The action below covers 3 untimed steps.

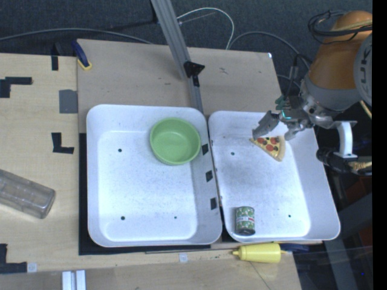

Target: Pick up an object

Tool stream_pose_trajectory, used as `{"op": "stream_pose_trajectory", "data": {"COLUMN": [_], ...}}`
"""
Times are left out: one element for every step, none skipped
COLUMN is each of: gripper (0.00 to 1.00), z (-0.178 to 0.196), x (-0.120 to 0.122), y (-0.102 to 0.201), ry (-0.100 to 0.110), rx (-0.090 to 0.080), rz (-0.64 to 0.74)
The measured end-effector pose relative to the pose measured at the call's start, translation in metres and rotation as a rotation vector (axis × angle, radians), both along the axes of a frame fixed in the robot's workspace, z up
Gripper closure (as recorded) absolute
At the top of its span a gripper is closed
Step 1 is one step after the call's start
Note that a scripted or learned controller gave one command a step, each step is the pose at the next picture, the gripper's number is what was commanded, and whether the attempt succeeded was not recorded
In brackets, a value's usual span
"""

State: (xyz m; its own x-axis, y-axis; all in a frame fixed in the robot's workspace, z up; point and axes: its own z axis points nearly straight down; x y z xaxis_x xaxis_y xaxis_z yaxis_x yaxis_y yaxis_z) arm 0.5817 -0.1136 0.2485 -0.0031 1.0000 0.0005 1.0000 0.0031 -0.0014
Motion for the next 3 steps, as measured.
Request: {"op": "stream_pose_trajectory", "data": {"gripper": [0.0, 0.0, 0.0], "z": [0.0, -0.065, -0.128], "x": [0.0, -0.002, -0.005], "y": [0.0, 0.0, -0.005], "ry": [0.0, 0.006, 0.007], "rx": [0.0, -0.001, 0.0], "rz": [0.0, -0.002, -0.002]}}
